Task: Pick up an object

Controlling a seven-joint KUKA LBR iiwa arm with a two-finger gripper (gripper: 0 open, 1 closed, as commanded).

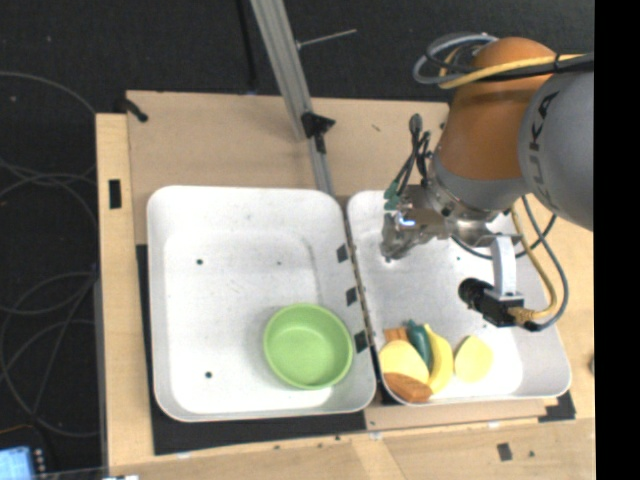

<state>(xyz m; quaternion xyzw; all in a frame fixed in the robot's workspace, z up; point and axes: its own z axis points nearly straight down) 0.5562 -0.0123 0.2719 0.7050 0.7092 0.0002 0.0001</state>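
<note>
My gripper (397, 236) hangs over the upper left part of the right bin (540, 380), close to the divider between the bins. Nothing shows under it but bare bin floor. A cluster of toy food (413, 360), orange, yellow and dark green, lies at the right bin's front left corner. Just right of that cluster sits a small yellow piece (474, 359). A light green bowl (308, 345) rests upright in the front right part of the left bin (180, 268). The gripper is well behind the toy food and apart from it.
The grey and orange arm (495, 128) covers the back right of the right bin. A black connector with a cable (488, 301) hangs off the arm over that bin's middle right. A metal pole (290, 68) slants up from between the bins.
</note>
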